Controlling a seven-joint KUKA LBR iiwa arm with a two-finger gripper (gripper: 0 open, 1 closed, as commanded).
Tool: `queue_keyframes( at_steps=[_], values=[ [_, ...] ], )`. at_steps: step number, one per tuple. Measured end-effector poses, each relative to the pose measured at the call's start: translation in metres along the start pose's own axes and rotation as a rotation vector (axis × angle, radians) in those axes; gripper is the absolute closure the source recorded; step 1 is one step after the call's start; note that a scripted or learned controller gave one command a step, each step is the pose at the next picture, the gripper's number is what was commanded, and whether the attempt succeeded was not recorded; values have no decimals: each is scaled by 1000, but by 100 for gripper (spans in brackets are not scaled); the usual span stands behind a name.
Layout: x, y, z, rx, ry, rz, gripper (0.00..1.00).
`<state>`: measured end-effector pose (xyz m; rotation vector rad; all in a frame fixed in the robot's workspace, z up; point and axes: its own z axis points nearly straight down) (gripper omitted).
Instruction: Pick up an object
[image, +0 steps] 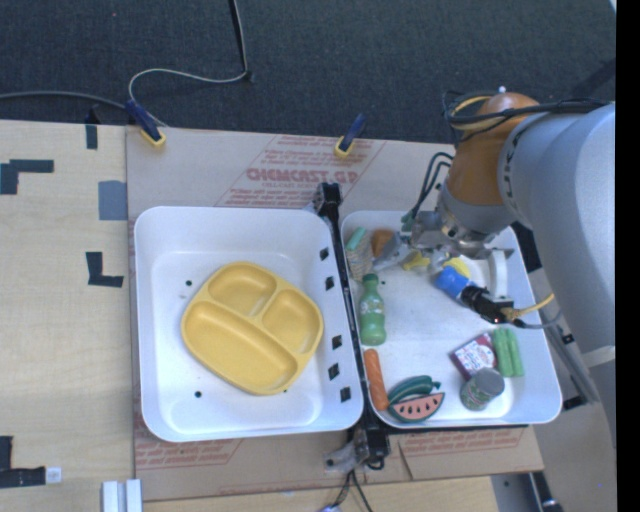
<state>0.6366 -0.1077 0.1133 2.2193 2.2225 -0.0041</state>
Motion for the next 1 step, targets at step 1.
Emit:
queue_keyframes(
  at_steps=[1],
  values=[
    [-21,-8,28,-2,1,0,0]
  ],
)
